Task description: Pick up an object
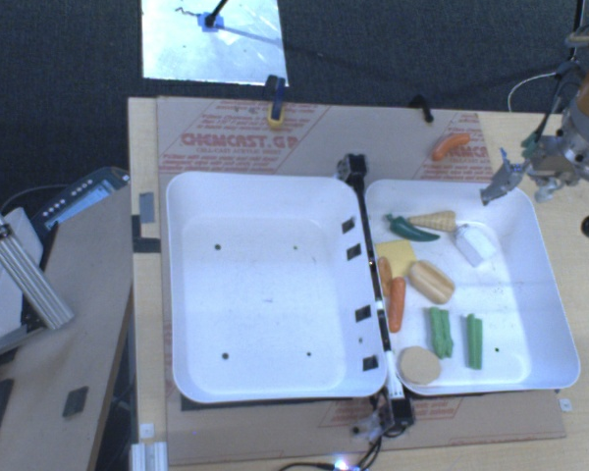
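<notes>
The right bin (545, 263) holds several toy foods. A green pepper (405, 228) and a corn cob (433, 221) lie at its back left, with a white block (474, 246) beside them. A yellow block (397, 257), a bread roll (432, 282) and a carrot (397, 303) lie near the divider. Two green sticks (440, 332) (474, 341) and a round biscuit (419, 365) are at the front. My gripper (522, 186) hangs above the bin's back right corner, open, with nothing between its fingers.
The left bin (196, 214) stands beside the right one, joined by a black clip strip (365, 263). An orange toy (452, 146) lies on the cardboard behind the right bin. A yellow-and-blue clamp (275, 106) sits at the back edge.
</notes>
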### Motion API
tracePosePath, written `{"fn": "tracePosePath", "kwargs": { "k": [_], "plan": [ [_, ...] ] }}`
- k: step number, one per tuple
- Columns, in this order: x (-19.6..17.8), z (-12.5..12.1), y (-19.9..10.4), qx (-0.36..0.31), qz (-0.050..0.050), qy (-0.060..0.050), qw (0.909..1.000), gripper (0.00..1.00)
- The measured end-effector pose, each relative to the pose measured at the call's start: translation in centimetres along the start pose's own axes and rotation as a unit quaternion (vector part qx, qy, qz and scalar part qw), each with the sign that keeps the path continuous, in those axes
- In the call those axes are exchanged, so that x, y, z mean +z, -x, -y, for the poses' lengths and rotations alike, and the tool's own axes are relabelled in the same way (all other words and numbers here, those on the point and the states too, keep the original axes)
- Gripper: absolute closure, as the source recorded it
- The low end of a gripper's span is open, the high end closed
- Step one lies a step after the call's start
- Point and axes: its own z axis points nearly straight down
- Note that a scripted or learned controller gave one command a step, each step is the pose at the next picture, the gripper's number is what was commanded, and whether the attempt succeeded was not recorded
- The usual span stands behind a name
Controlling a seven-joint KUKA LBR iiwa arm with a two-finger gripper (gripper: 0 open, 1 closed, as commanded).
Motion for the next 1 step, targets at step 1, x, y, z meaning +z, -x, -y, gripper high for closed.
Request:
{"fn": "tracePosePath", "kwargs": {
  "k": [1],
  "plan": [
    [8.75,1.24,-10.37,-0.005,-0.003,-0.004,1.0000,0.00]
  ]
}}
